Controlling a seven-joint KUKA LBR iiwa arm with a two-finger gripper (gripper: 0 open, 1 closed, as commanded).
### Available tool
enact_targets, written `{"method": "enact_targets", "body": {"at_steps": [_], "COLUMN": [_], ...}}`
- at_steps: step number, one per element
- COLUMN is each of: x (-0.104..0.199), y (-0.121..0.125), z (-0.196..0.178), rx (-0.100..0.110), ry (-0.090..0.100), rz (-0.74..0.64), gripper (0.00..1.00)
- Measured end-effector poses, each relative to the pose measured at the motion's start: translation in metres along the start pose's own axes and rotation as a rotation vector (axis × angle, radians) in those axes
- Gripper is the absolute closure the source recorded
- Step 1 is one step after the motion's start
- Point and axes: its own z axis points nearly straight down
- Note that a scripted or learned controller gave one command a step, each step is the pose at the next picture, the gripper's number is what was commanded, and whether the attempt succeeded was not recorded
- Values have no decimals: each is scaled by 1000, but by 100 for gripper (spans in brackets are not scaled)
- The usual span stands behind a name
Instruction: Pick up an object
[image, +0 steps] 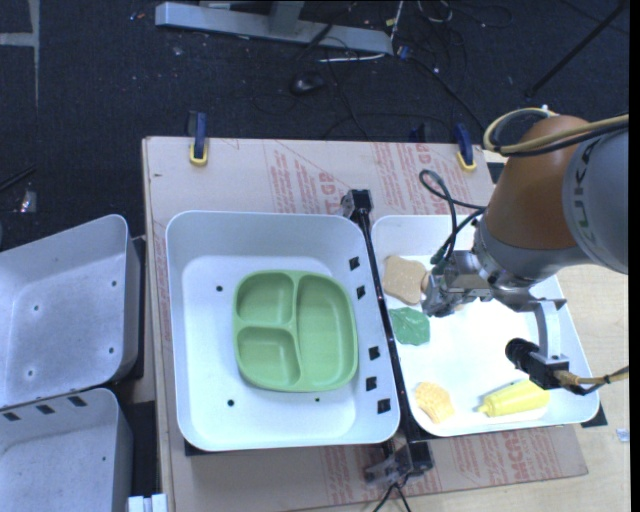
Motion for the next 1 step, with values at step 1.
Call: {"method": "enact_targets", "body": {"at_steps": [1], "x": [61], "y": [6], "z": [1], "rx": [0], "ry": [0], "rz": [0], "gripper": [100]}}
